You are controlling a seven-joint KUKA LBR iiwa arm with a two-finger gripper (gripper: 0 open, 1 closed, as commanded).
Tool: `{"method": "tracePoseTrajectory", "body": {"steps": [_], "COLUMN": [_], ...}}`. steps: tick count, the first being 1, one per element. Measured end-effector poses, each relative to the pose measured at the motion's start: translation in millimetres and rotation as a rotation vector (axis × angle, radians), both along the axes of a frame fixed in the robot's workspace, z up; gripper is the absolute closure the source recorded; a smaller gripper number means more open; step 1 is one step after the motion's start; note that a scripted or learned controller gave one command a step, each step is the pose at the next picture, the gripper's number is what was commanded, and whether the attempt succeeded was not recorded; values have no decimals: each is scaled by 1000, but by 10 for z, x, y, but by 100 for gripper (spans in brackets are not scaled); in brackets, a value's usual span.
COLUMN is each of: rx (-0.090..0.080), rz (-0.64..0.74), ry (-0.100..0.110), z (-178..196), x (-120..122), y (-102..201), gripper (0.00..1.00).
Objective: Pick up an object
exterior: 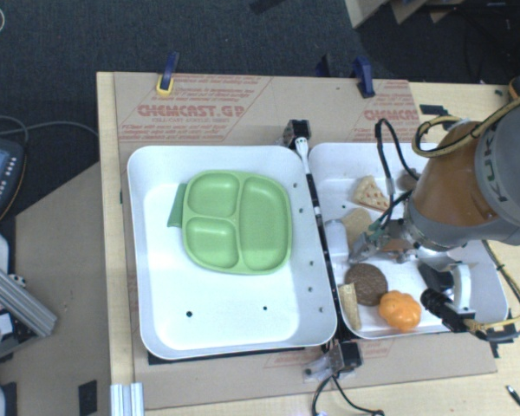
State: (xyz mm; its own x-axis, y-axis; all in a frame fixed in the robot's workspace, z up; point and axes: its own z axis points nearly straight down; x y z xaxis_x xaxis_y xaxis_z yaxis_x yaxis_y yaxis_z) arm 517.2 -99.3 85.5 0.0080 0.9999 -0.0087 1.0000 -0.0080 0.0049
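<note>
An orange fruit (400, 310) lay at the near edge of the right bin (494, 295), a brown round cookie-like piece (366, 282) just beside it. Above these the gripper (374, 243) hung low among the food; its state could not be told. A cheese-like wedge (372, 193) sat farther back. The left bin (156, 258) held a green divided plate (238, 222).

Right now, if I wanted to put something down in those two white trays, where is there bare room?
The left bin has bare floor around the green divided plate, widest in front of it and along its left wall. The right bin is crowded: cheese wedge, brown disc, orange and the arm above them.
</note>
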Motion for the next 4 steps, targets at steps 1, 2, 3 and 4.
{"method": "tracePoseTrajectory", "body": {"steps": [1, 2, 3, 4], "rx": [4, 7, 7, 7], "rz": [3, 7, 9, 9], "ry": [1, 0, 0, 0], "z": [102, 696, 1225, 1405], "x": [-7, -70, 19, 30], "y": [33, -10, -78, -78], "gripper": [100, 100, 100, 100]}}
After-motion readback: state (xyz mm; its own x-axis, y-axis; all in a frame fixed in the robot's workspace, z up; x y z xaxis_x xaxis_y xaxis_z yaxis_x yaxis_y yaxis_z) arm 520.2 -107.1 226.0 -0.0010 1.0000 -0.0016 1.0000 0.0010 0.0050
